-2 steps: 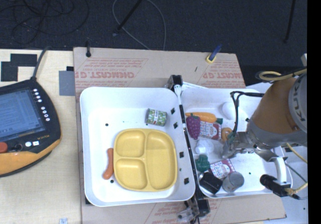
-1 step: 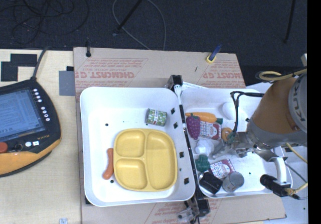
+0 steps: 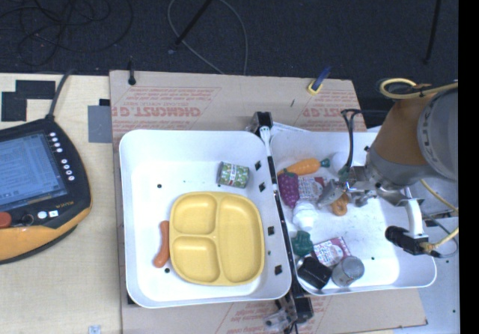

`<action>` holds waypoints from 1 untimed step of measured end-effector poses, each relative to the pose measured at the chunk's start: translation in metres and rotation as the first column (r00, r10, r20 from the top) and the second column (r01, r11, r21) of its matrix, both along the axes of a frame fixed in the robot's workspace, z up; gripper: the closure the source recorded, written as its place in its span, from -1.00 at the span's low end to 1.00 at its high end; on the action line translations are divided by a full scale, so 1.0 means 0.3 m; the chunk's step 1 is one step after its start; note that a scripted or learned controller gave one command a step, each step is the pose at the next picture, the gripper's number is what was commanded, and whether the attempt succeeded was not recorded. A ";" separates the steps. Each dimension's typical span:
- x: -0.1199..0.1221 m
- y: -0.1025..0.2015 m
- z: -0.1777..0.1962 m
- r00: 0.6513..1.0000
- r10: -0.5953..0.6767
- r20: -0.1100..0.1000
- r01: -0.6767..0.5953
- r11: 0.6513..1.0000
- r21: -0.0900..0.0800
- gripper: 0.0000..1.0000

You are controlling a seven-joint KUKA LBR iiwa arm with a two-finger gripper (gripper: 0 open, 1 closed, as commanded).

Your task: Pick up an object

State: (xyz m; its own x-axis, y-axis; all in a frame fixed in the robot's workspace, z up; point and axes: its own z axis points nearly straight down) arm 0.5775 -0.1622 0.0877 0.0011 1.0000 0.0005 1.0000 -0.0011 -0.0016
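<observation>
The arm reaches in from the right, and its gripper (image 3: pixel 334 195) hangs low over the middle of the right bin (image 3: pixel 408 272). Just below it, touching or nearly touching, lies a small orange piece (image 3: pixel 340 207); whether it is held is not visible. To the gripper's left are a purple bunch of grapes (image 3: pixel 288 187) and a pink-and-white packet (image 3: pixel 307 189). Above these rests a toy carrot (image 3: pixel 304 167). A white item (image 3: pixel 304 216) lies below the grapes.
The right bin's near side holds a green piece (image 3: pixel 302 242), a black object (image 3: pixel 315 274), a grey can (image 3: pixel 347 270) and a pink packet (image 3: pixel 328 251). In the left bin (image 3: pixel 142 175) are a yellow divided plate (image 3: pixel 217 238), a green tin (image 3: pixel 233 174) and an orange sausage (image 3: pixel 162 244). A control pendant (image 3: pixel 37 183) sits at the left.
</observation>
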 end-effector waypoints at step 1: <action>0.001 -0.001 0.037 1.000 0.000 -0.001 0.000 1.000 0.003 1.00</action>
State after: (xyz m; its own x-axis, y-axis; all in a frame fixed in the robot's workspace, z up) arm 0.5778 -0.1625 0.0987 0.0014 1.0000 0.0034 1.0000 -0.0014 -0.0024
